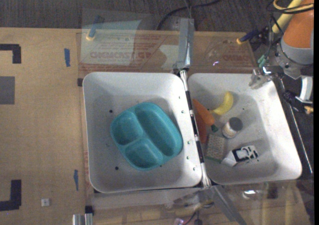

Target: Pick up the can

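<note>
**Can sits mid-bin as arm hangs at the far corner**

Your grey arm with its orange band (299, 30) hangs over the upper right corner of the right white bin (279, 164), its gripper (263, 73) at the bin's rim; you cannot tell from this angle whether the claw is open or closed. The small upright can with a dark grey top and pale side (232, 126) stands near the middle of that bin, well apart from the gripper. Bare white floor lies to the can's right and above it, up to the right wall. Its left side is crowded: a yellow banana (225, 103) lies just above, an orange carrot-shaped piece (203, 114) leans along the divider between the bins, a speckled grey flat pad (216, 147) sits just below left, and a black-and-white boxy item (244, 154) rests lower right. The left white bin (99, 164) holds a teal three-compartment plastic tray (146, 135). Both bins stand on a tan wooden bench (40, 134) marked with blue tape, with dark carpet and black cables beyond.
</note>
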`<state>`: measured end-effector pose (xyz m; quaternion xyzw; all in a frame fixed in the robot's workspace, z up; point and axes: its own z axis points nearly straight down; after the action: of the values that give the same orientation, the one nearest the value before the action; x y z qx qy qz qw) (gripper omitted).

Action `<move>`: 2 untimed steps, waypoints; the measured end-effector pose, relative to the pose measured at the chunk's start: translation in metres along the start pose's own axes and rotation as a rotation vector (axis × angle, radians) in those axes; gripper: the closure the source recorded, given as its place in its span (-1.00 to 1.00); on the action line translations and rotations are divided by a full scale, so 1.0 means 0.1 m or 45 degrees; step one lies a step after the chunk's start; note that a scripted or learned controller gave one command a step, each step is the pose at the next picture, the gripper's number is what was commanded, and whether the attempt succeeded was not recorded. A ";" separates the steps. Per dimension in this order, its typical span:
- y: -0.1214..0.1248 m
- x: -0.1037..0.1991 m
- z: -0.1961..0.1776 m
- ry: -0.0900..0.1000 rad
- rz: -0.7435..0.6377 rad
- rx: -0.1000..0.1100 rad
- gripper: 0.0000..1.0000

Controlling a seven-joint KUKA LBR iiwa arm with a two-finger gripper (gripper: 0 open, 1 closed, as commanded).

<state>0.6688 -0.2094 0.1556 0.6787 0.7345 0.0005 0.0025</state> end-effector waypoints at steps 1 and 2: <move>0.00 0.01 0.00 0.001 -0.002 0.001 -1.00; -0.79 0.47 0.67 0.001 0.047 -0.005 -1.00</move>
<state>0.5869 -0.1691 0.0879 0.6921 0.7218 0.0022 0.0035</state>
